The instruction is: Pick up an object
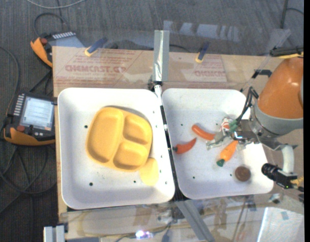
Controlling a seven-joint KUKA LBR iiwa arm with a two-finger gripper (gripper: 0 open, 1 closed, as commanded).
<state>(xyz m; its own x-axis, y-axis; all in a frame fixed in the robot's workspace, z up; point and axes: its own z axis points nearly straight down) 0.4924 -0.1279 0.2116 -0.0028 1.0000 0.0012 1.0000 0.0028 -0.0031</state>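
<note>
At right of the frame, the hand [220, 141] hovered over the carrot [227, 153] in the right bin [205, 185]; whether it gripped was unclear.

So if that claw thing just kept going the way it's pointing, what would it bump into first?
Probably the carrot. The gripper points down into the right bin, with the carrot just beneath its tip. Depth is hard to judge from above, so it might strike the bin floor beside it.
</note>
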